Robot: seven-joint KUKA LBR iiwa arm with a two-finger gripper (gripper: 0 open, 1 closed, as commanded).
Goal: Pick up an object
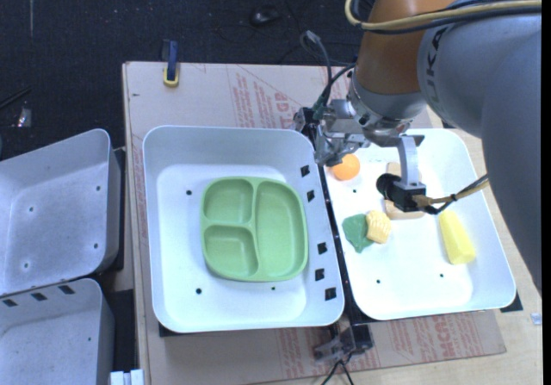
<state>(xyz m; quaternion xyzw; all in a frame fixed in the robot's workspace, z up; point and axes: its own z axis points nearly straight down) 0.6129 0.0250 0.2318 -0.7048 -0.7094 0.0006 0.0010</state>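
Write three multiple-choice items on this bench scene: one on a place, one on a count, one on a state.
1. The green tray lies in:
A. the left bin
B. the right bin
C. the floor

2. Compartments in the tray:
A. two
B. three
C. five

3. The orange ball is:
A. on the tray
B. resting on the right bin's floor
C. stacked on the yellow block

Key: 1 A, it sits inside the left bin; 2 B, its ridges mark three wells; 3 B, it lies in the right bin, apart from the yellow block.

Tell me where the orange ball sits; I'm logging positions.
The orange ball lies in the right bin, upper-left corner, beside the gripper.
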